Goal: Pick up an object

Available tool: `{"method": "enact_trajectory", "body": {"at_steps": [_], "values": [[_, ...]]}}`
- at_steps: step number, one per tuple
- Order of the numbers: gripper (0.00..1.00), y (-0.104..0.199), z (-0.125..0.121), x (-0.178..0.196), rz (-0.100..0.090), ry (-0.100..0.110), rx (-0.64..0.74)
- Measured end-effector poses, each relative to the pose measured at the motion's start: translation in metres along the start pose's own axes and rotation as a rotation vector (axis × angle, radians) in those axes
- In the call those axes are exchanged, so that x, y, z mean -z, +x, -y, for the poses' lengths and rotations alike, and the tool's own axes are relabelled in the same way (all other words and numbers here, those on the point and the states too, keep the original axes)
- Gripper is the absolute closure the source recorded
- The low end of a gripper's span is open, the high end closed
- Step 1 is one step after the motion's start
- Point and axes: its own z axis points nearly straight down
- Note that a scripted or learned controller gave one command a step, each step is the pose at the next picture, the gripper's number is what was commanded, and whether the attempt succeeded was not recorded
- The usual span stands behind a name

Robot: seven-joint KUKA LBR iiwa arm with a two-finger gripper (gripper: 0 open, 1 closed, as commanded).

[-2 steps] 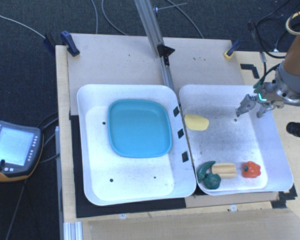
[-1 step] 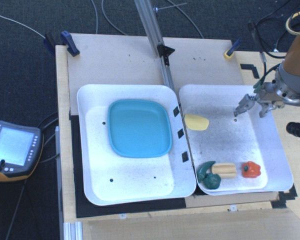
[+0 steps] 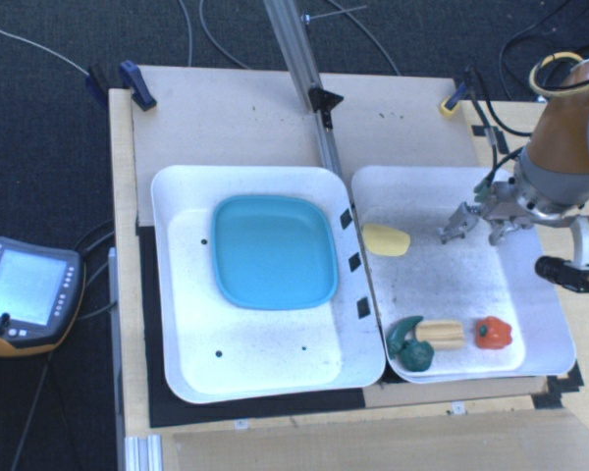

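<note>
At the far left of your view a teach pendant (image 3: 25, 292) with a lit screen lies on the dark carpet beside the bench (image 3: 236, 116), and a blue clamp (image 3: 137, 84) grips the bench's back left corner. Moving right, you come to the left bin (image 3: 265, 361), which holds a shallow light-blue tray (image 3: 275, 251) sitting flat toward the bin's back half; the bin floor in front of the tray is speckled with dark specks. A slanted metal rail (image 3: 299, 52) runs down from the top of the view to the seam between the two bins. In the right bin (image 3: 412, 189) you will find the things to pick: a pale yellow piece (image 3: 386, 240) lies close to the bin's left wall, well apart from the others, while along the front wall a green toy vegetable (image 3: 410, 343), a tan cylinder (image 3: 440, 334) lying on its side and touching the green one, and a red-orange toy vegetable (image 3: 492, 333) just beside the cylinder form a row. The gripper (image 3: 481, 219) is over the back right part of this bin, above bare floor, well apart from every object; its fingers look spread and nothing sits between them. The grey arm with its orange band (image 3: 564, 130) enters from the right edge.
</note>
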Motion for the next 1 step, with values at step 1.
{"method": "enact_trajectory", "body": {"at_steps": [1], "values": [[0.0,0.0004,0.0006,-0.0435,0.0,-0.001,0.0]]}}
